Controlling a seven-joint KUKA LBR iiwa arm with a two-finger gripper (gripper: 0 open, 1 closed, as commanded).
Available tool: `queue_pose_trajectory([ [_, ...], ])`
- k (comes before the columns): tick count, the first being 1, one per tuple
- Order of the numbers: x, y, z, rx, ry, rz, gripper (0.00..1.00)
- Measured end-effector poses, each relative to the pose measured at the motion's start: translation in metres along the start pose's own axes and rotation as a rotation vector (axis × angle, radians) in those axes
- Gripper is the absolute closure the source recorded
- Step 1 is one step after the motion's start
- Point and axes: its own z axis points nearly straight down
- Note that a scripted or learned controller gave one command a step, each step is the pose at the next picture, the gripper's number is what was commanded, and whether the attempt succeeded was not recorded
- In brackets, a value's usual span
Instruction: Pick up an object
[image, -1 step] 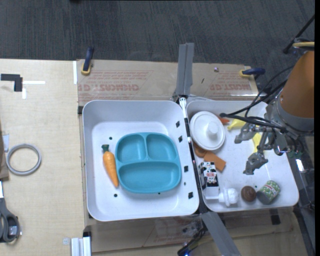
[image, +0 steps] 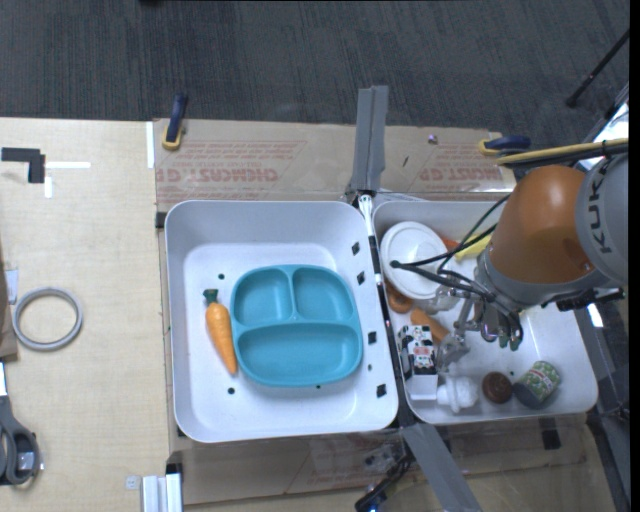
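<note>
Bench (image: 80, 200): pale wood, with brown cardboard sheet (image: 260, 160) under two white bins. Right bin (image: 570, 400) directly beneath gripper (image: 478, 338); left bin (image: 185, 330) beside it, away from arm. Grey tape ring (image: 45, 317) farthest from gripper; scissors (image: 18, 450) nearby.

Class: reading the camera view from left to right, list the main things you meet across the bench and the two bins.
Roll of tape → carrot → blue divided plate → white round dish → brown round object → green patterned can.

You see a teal plate (image: 297, 325) and an orange carrot (image: 221, 334) with a green top in the white bin (image: 190, 250); the desk (image: 75, 250) is pale wood.
</note>
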Motion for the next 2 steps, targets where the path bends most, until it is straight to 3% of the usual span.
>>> queue_pose_trajectory([
  [1,0.028,-0.060,0.000,0.000,0.000,0.085,0.00],
  [2,-0.039,-0.016,0.001,0.002,0.003,0.283,0.00],
])
